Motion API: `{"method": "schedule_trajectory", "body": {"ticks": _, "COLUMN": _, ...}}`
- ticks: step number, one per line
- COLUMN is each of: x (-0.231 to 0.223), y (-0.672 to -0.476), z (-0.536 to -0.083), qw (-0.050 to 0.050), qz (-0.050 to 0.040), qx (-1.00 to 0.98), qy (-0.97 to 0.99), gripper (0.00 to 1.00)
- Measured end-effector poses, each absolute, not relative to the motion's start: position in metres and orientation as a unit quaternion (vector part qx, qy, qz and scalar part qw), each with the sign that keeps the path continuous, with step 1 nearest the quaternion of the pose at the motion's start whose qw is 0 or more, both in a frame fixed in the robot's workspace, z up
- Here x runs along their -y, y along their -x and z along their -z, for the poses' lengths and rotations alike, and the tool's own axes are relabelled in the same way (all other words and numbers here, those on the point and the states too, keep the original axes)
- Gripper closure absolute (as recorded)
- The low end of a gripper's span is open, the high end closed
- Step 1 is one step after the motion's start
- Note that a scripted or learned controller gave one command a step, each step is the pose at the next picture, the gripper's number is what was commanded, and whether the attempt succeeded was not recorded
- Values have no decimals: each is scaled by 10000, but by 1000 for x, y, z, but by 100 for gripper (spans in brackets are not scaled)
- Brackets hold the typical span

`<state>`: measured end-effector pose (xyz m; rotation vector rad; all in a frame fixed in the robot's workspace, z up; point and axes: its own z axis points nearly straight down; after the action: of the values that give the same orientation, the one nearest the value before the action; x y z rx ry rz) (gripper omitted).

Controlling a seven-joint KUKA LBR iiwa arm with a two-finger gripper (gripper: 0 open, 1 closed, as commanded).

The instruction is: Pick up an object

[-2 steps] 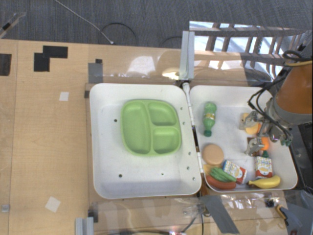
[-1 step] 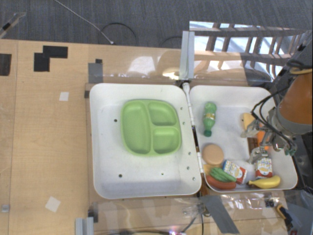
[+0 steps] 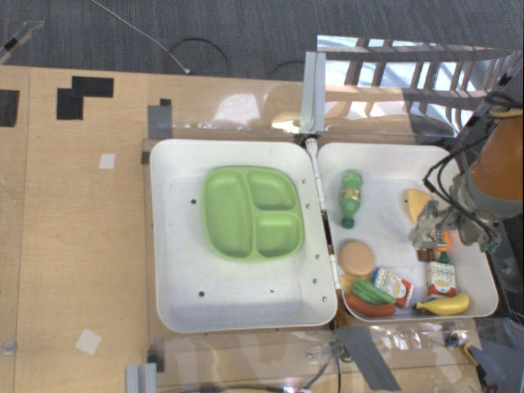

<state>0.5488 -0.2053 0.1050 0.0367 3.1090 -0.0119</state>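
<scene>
Fingertips of the grey two-finger gripper (image 3: pixel 427 234) hang low over the right-hand shallow white bin (image 3: pixel 381 160), just beside a small brown-and-orange object (image 3: pixel 434 246) near its right wall; whether the fingers are spread or closed cannot be told, and nothing shows clearly between them. No pick is judged complete: candidate objects all lie in this bin, namely a yellow wedge (image 3: pixel 416 203), green plastic bottle (image 3: pixel 350 197), tan round bun (image 3: pixel 357 259), red-labelled small bottle (image 3: pixel 440 278) and yellow banana (image 3: pixel 443 304). Grasping and lifting remain. Left-hand white bin (image 3: pixel 172 301) bears a green compartment plate (image 3: pixel 250 213).
</scene>
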Motion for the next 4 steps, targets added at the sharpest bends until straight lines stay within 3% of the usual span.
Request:
{"method": "schedule_trajectory", "body": {"ticks": 1, "x": 205, "y": -549, "z": -104, "qw": 156, "qz": 36, "qx": -9998, "qy": -116, "gripper": 0}}
{"method": "schedule_trajectory", "body": {"ticks": 2, "x": 195, "y": -550, "z": -90, "qw": 65, "qz": 13, "qx": -9988, "qy": -492, "gripper": 0}}
{"method": "schedule_trajectory", "body": {"ticks": 3, "x": 205, "y": -547, "z": -90, "qw": 72, "qz": 9, "qx": -9987, "qy": -510, "gripper": 0}}
{"method": "schedule_trajectory", "body": {"ticks": 4, "x": 205, "y": -553, "z": -105, "qw": 158, "qz": 29, "qx": -9987, "qy": -483, "gripper": 100}}
